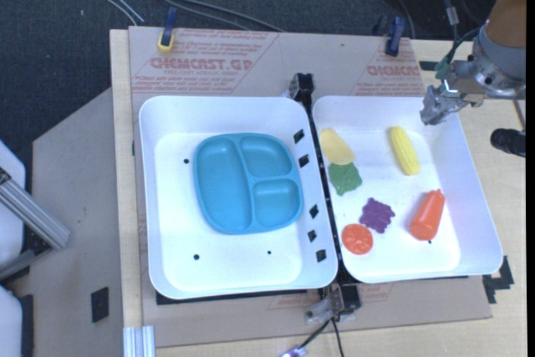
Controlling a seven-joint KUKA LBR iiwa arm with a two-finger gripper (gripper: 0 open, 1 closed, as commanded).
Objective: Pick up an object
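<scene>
The right bin (468, 180) holds several toy foods: a yellow corn cob (405, 150), a pale yellow piece (336, 146), a green broccoli (344, 177), a purple grape bunch (378, 214), a red-orange tomato (358, 239) and an orange carrot (427, 214). My gripper (435, 107) hangs over the bin's far right corner, above and to the right of the corn cob, with nothing seen between its fingers.
A blue divided plate (248, 181) lies in the left bin (167, 213). Black clips run along the divider between the bins (311, 171). Two clamps (168, 38) hold the cardboard at the far edge. Cables trail across the dark floor behind.
</scene>
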